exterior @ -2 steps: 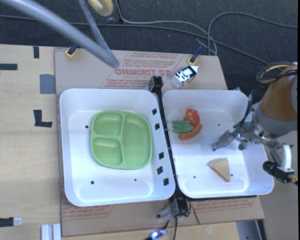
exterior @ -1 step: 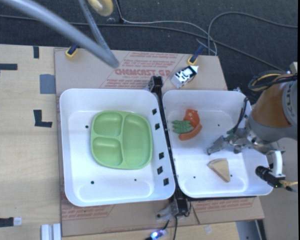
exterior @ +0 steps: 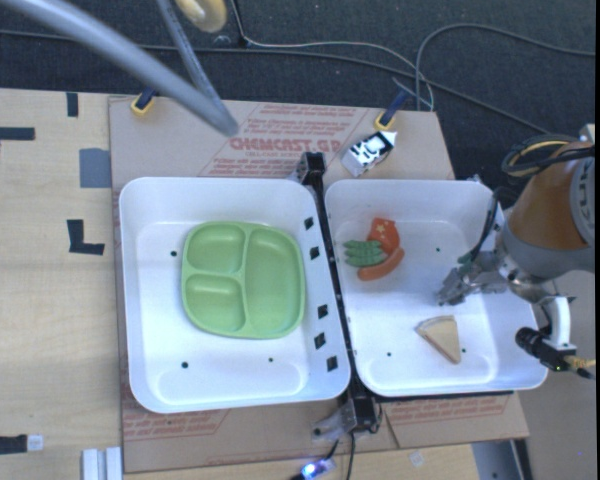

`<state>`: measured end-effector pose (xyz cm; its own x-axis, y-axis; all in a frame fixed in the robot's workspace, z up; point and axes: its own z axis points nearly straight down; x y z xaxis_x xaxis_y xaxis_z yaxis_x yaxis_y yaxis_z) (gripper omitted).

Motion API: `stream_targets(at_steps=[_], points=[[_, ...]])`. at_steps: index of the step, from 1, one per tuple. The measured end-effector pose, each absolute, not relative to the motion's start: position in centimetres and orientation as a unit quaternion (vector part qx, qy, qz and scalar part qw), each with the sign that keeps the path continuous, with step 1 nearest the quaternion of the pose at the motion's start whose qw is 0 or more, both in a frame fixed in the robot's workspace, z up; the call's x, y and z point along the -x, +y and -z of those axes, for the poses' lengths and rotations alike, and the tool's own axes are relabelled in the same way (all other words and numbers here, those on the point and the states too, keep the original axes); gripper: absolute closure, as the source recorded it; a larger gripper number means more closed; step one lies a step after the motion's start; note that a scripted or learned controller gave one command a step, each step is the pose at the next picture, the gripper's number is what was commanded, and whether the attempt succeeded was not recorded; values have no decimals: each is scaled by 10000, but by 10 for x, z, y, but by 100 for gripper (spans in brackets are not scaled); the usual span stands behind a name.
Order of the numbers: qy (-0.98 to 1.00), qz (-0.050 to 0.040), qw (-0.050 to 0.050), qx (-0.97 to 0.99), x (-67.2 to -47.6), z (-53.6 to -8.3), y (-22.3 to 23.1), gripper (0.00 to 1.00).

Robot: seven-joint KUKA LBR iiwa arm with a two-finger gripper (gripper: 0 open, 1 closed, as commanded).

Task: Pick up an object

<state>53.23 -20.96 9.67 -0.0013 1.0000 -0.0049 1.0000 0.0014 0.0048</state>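
Observation:
In the right bin lie two objects. A red and orange toy vegetable with green leaves rests near the bin's left wall. A tan wedge like a slice of bread lies toward the front. My gripper is low inside this bin near its right wall, just above and to the right of the wedge, apart from the red toy. Nothing shows between it and the bin floor. The arm's orange band rises behind it at the right.
The left bin holds a green divided plate. A black divider with clips runs between the bins. Cables trail across the dark floor behind, and a grey pole crosses the upper left.

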Motion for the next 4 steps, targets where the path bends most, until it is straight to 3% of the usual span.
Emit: stream_targets(at_steps=[2, 3, 4], points=[[7079, -8, 12, -7063, -541, -186, -199, 100], [7077, -6, 6, -7065, -542, -211, -198, 100], [7090, -1, -6, -7052, -547, -206, -150, 100]])
